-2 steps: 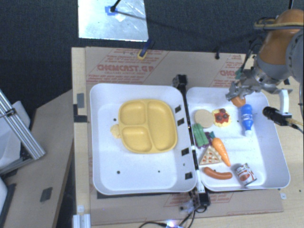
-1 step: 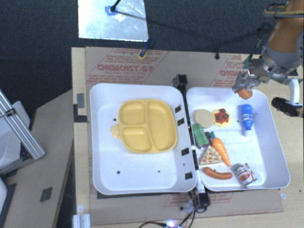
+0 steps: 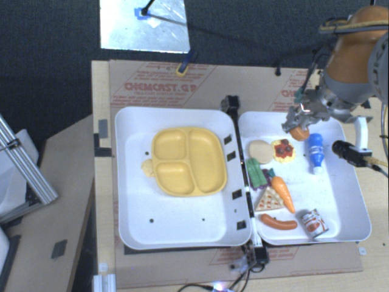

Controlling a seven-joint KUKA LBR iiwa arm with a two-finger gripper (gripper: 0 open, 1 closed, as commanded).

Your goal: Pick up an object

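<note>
Two shallow white bins sit side by side on the bench: the left bin (image 3: 127,163) carries a yellow divided tray (image 3: 185,161) and a small pale piece (image 3: 146,168) just beside the tray's left edge, while the right bin (image 3: 340,205) gathers all the loose toy food. This split suggests a source bin and a receiving bin, with the candidates grouped where the arm reaches in. Near the divider lie a cream round piece (image 3: 261,151), a red and yellow item (image 3: 282,150), a green and purple piece (image 3: 256,175), a carrot (image 3: 282,191), a pizza slice (image 3: 268,201) and a sausage (image 3: 279,222). A blue bottle (image 3: 315,152) lies well apart towards the far side, and a small can (image 3: 313,222) lies near the front rim.

The arm enters from the right, wrist bent downward, with the gripper (image 3: 298,126) over the far part of the right bin. An orange object (image 3: 299,133) sits at the fingertips, apparently clear of the bin floor. The jaws appear closed on it, though the slant view leaves the contact itself hard to judge. If so, the pick is probably at its lifting stage.
</note>
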